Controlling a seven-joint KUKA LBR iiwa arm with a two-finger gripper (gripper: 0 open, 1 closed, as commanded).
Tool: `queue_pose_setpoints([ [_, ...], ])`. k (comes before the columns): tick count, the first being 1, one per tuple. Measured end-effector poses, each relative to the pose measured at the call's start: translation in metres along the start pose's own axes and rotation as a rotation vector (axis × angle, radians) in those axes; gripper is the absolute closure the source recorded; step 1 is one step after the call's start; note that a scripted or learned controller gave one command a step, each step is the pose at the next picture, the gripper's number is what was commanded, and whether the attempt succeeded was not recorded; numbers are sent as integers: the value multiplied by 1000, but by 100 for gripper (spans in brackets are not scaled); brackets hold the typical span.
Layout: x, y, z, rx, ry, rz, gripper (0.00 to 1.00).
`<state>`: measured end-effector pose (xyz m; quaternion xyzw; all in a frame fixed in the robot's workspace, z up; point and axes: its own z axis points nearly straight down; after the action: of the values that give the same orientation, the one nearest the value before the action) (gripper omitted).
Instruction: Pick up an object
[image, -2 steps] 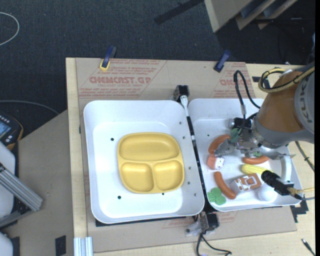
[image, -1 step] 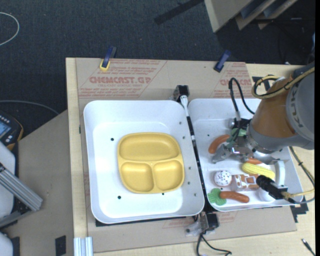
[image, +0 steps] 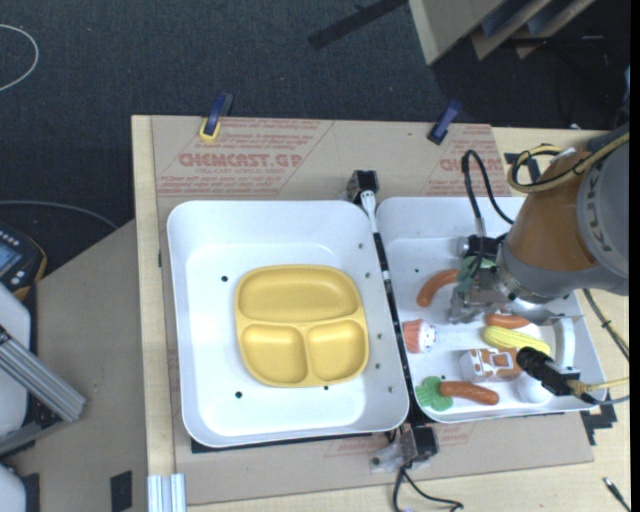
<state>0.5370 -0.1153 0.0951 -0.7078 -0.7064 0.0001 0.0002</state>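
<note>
My tool (image: 468, 300) hangs low in the right bin (image: 400, 225), just beside a sausage (image: 436, 287); I cannot tell how it is set. Near it lie a corn cob (image: 516, 339), a second sausage (image: 468, 392) on a green piece (image: 432, 393), and a small box (image: 481, 363). The left bin (image: 195, 300) holds a yellow divided plate (image: 300, 324) on the worktop (image: 160, 160).

Red print "CHEMCAST GP" repeats on the brown protective sheet (image: 255, 150) covering the bench, at 12 o'clock above the bins; other text unreadable.
</note>
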Motion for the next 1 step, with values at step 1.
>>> queue_pose_setpoints([
  [1, 3, -9, -51, -6, -2, -2, 100],
])
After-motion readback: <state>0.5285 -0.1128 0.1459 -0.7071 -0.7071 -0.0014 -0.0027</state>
